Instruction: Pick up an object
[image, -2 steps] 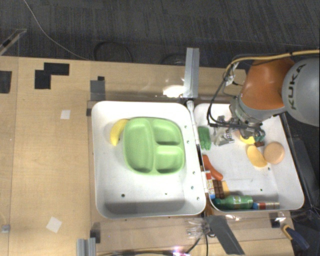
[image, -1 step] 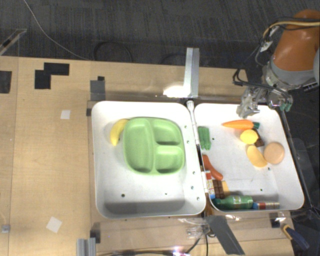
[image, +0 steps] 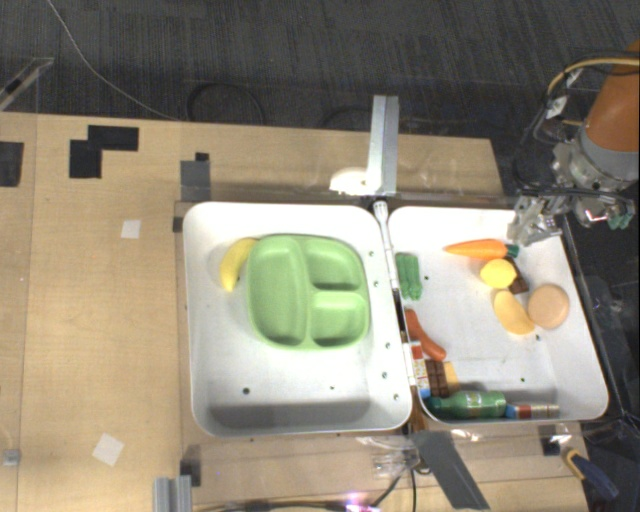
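We see the fingers (image: 528, 226) at the upper right of the frame, over the top edge of the right bin (image: 590, 330), hanging from the grey arm (image: 605, 140) with its orange band. We cannot tell how far apart they stand; nothing shows between them.

Nearest object: the carrot (image: 476, 248), orange, tapered, lying roughly level with its thick end just below and left of the fingers. Touching or not, we can't say. Just under it sits a yellow lemon-like fruit (image: 498, 273), with a small dark brown piece (image: 518, 286) at its lower right. Below those, a pale yellow slice (image: 514, 313) touches a tan round piece (image: 548, 305).

Along the bin's left wall: a green pickle-like piece (image: 407, 276), then a red-orange sausage shape (image: 424, 338). A green bottle (image: 468, 404) lies on its side along the bottom wall.

The left bin (image: 215, 390) holds a green divided tray (image: 304, 290) with a banana (image: 235, 262) beside its left edge. Both bins sit on the wooden surface (image: 90, 330).
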